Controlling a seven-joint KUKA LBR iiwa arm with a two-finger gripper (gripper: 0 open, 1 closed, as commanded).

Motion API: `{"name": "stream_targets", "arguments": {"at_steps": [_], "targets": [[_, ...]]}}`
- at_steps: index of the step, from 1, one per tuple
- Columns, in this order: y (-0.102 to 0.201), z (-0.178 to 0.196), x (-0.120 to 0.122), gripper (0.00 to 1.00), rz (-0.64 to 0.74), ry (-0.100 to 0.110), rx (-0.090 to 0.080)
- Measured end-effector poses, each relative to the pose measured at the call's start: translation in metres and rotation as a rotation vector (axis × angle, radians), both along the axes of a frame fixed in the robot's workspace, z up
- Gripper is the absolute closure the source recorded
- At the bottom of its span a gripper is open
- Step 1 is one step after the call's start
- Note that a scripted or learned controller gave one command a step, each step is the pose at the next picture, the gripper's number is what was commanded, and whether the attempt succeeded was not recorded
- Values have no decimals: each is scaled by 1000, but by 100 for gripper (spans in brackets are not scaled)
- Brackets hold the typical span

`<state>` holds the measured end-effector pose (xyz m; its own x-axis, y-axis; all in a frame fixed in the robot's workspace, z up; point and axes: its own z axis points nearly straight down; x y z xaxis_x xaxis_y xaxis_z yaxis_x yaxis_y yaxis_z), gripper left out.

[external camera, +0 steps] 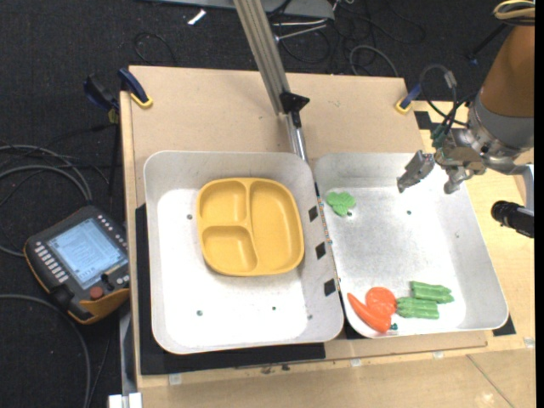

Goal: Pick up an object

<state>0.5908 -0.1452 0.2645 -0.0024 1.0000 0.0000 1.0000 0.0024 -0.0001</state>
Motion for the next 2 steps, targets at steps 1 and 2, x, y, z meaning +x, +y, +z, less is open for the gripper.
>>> {"name": "stream_targets", "arguments": {"at_steps": [1,2], "targets": [[0,0,0,0,-1,0,0],[-4,-46,6,0,-3,4,0]]}}
